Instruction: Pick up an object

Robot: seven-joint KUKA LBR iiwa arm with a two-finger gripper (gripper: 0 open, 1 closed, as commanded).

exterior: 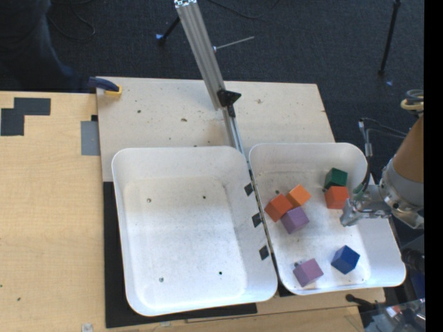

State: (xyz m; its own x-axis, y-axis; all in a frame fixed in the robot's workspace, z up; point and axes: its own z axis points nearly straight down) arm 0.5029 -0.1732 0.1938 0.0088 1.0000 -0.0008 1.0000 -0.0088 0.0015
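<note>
Reaching in from the right edge of the view, the grey arm (408, 178) brings its gripper (351, 214) low over the right bin (315, 156), near that bin's right wall. Its metal fingers (348, 216) point leftward and down; at this slant their spread cannot be told, and no block shows between them. Just up and left of the fingertips sits a red-orange block (336, 196), close to them, though whether it touches them cannot be made out. A dark green block (336, 178) stands right behind it, the two touching or nearly so. Toward the middle of the right bin three blocks bunch together: a red-orange block (279, 206) on the left, a lighter orange block (300, 195) at its upper right, and a purple block (295, 219) just below them. Nearer the front rim lie a second purple block (307, 271) and, to its right, a blue block (345, 259), slightly apart from each other and below the gripper. The left bin (135, 168) lies beside the right one, their rims meeting along a line with small black clips (257, 219). Behind the bins a slanted aluminium bar (203, 50) rises from the bench (159, 109), and a small blue-and-yellow object (106, 86) rests at the bench's far left corner.
</note>
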